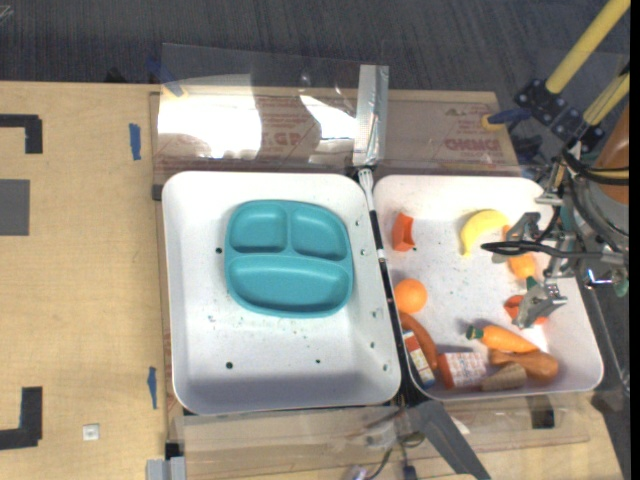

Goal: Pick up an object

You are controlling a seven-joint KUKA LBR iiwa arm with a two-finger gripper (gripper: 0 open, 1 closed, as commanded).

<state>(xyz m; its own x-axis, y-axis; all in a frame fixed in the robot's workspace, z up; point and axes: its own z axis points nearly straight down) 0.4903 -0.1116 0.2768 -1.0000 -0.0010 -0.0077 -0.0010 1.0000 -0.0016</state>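
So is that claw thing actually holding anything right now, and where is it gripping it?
It cannot be told. The gripper sits low in the right bin, beside a small red-orange piece, but no object shows clearly between its fingers.

Red printed lettering is seen on the cardboard panel [300, 133] standing behind the two bins, under a clear plastic sheet. The lettering is shown upside down, and much of it is washed out by glare on the left portion. A word of several red capitals is made out on the right portion [465, 144], but it cannot be read with certainty. A red and white label is borne by the small package [462, 368] lying in the right bin [580, 378]; its print is too small to be read.
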